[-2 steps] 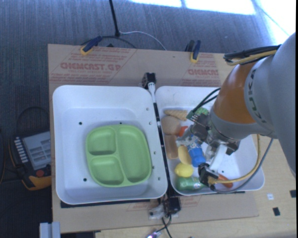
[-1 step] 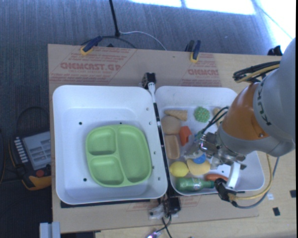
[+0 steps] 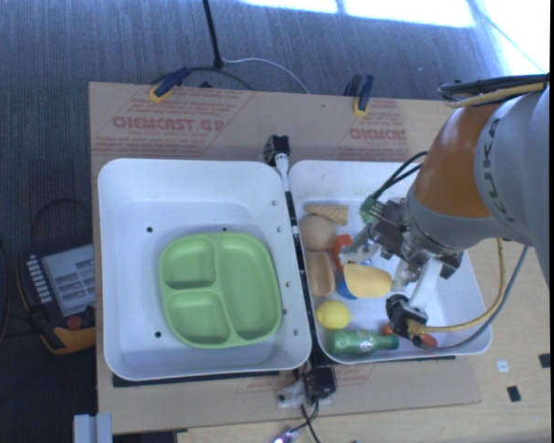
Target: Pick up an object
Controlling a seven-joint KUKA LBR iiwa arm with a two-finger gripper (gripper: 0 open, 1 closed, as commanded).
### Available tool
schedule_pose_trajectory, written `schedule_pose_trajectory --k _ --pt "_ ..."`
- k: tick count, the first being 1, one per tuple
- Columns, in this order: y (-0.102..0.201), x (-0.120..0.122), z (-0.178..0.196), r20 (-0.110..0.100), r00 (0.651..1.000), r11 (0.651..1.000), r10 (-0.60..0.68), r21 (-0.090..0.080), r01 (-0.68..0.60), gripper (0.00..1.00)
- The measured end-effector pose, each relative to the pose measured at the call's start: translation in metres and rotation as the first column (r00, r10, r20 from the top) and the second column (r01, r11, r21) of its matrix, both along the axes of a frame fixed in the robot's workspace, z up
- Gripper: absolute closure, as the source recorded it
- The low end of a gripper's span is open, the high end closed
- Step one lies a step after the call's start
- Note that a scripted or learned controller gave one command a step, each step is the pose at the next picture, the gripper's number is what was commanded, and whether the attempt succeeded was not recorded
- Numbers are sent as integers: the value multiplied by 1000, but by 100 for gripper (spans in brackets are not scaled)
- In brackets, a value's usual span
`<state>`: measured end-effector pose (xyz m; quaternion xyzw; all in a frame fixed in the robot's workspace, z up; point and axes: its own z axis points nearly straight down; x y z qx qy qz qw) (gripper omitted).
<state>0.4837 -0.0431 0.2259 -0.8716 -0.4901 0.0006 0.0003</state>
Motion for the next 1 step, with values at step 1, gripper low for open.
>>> schedule_pose_trajectory --k 1 --pt "-10 12 -42 -3 943 943 -333 -1 333 100"
